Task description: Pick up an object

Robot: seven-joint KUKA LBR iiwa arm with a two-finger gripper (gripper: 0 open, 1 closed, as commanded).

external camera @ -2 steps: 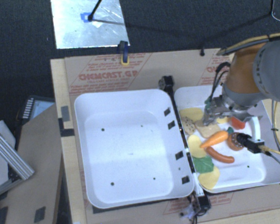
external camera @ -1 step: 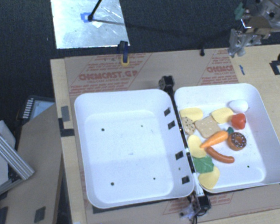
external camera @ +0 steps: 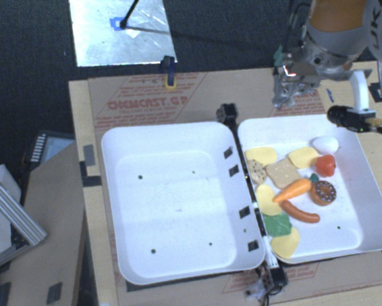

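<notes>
The right bin [external camera: 362,229] holds a pile of toy food: a carrot [external camera: 292,189], a sausage [external camera: 300,212], a tomato [external camera: 325,165], a white egg [external camera: 325,145], a chocolate donut [external camera: 324,192], a cracker [external camera: 282,172], a green leaf [external camera: 276,224] and yellow slices [external camera: 262,156]. My gripper [external camera: 289,98] hangs above the bench just beyond the right bin's far rim, apart from all the food. Nothing shows between its fingers.
The left bin [external camera: 175,198] lies beside the right one, joined by a black clamp strip [external camera: 244,177]. A foil sheet [external camera: 122,26] lies at the back, with a yellow-blue clip [external camera: 169,73] below it. A metal frame [external camera: 3,202] stands at the left.
</notes>
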